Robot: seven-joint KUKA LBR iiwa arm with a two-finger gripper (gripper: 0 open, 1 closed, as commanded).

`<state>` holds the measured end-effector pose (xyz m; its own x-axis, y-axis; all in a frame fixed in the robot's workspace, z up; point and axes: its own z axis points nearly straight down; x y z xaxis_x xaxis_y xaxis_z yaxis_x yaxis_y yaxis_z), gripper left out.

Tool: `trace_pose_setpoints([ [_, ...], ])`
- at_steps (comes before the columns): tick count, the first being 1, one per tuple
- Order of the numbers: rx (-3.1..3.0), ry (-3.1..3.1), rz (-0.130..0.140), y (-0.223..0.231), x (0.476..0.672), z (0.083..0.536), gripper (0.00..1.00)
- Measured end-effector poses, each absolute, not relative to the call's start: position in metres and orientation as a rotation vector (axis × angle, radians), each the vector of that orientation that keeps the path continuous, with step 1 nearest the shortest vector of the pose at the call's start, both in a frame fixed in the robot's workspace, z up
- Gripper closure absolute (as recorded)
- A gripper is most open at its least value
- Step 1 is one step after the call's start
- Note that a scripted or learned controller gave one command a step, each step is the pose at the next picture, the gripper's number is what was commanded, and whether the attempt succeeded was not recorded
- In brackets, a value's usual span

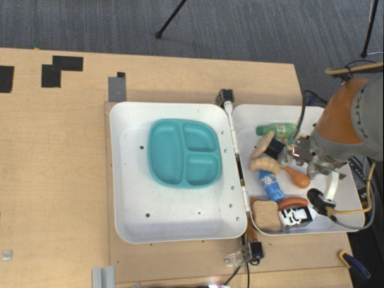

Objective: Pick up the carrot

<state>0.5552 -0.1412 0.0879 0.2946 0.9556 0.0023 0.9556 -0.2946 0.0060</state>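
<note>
The carrot point(296, 175) is a short orange piece lying in the right white bin point(354, 219), partly tucked under the arm's wrist. My gripper point(276, 148) is low over the same bin, its dark tip pointing up and to the left between a tan food piece point(262, 143) and the carrot. The carrot lies just below and to the right of that tip, apart from it. The grey wrist hides how the tip stands.
The right bin also holds a green item point(277, 128), a blue bottle point(271, 185), a bread slice point(267, 215), a red sausage point(292, 203) and a black-and-white object point(297, 216). A teal divided plate point(183, 153) lies in the left bin point(132, 215).
</note>
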Motion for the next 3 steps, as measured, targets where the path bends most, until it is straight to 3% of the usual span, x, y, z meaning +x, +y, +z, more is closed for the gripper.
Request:
trace_pose_setpoints([
  [1,2.473,1.923,0.013,-0.162,0.515,0.089,0.0],
  [2,2.463,1.927,0.023,-0.16,0.519,0.101,1.0],
  [3,2.404,2.017,0.024,-0.021,0.525,0.219,1.0],
])
